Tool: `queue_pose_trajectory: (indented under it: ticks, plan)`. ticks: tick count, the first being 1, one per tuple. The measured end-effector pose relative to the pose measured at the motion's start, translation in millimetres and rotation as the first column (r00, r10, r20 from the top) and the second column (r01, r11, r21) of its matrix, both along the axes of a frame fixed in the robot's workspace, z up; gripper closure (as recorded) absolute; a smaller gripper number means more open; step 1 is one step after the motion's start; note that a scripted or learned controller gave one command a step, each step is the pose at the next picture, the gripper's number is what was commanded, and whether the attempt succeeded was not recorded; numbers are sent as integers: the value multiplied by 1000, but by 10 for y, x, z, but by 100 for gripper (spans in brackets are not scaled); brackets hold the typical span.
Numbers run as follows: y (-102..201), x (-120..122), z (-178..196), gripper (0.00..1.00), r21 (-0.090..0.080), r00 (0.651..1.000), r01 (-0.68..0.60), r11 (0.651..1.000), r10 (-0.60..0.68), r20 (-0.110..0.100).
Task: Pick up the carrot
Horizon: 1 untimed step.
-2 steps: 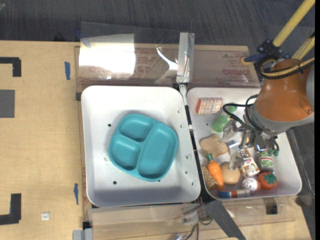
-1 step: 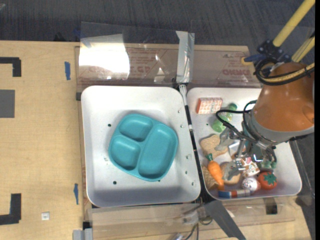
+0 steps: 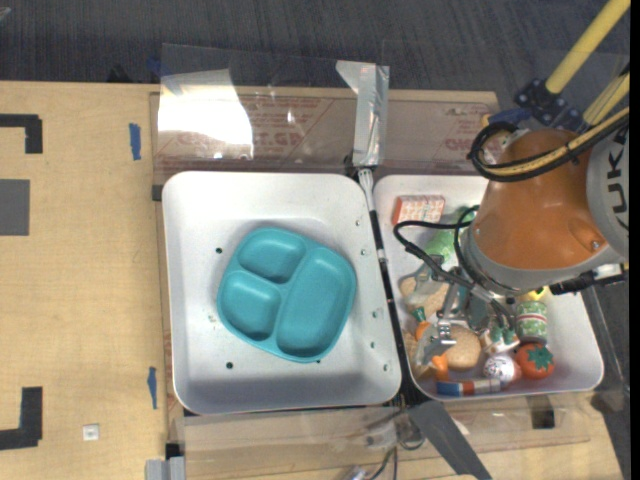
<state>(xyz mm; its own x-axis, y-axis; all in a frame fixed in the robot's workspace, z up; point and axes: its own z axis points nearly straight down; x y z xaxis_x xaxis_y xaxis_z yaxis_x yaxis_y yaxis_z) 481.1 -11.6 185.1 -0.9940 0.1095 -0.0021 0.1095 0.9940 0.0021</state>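
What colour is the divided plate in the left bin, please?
Teal blue; the divided plate shows best in the camera view.

Bench (image 3: 70, 298): tan board surface, extends far left of gripper (image 3: 452, 320). Black corner marks and blue tape bits seen on it, well left of gripper. Two white bins set side by side on bench. Left bin (image 3: 200, 218): just left of gripper, teal divided plate carried inside. Right bin (image 3: 580, 358): directly below gripper, heap of small toy foods carried inside. Clear plastic sheet (image 3: 290, 118) laid on bench behind bins, beyond gripper.
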Motion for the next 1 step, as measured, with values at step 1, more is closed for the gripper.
queue_pose_trajectory:
  ticks: [1]
  plan:
    - [-437, -4, -1, 0, -3, 989, -148, 989, 148, 2]
